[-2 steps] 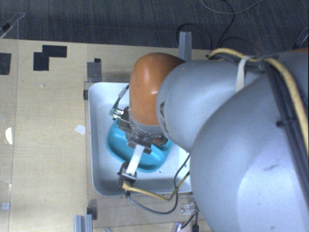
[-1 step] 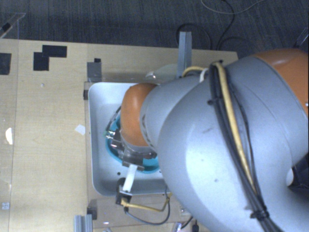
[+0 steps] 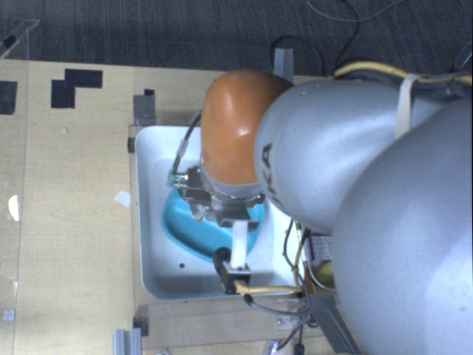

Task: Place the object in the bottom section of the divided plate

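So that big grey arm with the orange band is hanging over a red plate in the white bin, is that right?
Not quite: the plate is blue, not red. The rest holds: the camera view shows the grey arm with its orange band hanging over that plate, which lies in the white bin.

i see even, soft light from above, with pale glare on the big grey metal arm [image 3: 369,198], which is near the camera and slightly blurred; shadows are weak.
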{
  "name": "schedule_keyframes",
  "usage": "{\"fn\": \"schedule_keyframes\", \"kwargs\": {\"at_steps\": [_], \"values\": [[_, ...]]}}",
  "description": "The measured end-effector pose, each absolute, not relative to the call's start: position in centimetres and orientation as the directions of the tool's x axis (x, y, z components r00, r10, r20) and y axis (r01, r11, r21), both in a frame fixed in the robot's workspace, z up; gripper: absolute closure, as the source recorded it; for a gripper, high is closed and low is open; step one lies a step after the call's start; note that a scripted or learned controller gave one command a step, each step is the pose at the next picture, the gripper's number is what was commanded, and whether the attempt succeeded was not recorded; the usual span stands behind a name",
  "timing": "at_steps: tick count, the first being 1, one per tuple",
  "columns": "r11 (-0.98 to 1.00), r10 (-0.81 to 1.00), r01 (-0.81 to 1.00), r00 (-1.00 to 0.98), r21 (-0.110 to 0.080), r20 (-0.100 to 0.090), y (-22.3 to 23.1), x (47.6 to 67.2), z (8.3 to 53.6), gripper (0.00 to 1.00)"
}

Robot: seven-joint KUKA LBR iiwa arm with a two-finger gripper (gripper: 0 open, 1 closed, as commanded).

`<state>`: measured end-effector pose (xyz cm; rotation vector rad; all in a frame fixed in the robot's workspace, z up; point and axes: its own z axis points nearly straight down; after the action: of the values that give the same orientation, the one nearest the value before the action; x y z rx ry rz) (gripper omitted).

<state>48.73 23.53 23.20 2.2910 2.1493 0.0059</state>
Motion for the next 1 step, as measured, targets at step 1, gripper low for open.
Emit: {"fn": "schedule_keyframes", "kwargs": {"at_steps": [1], "values": [[0.121,0.993,0.993,-0.121,0.001,0.001,23.48,48.69,20.28,1.00]]}}
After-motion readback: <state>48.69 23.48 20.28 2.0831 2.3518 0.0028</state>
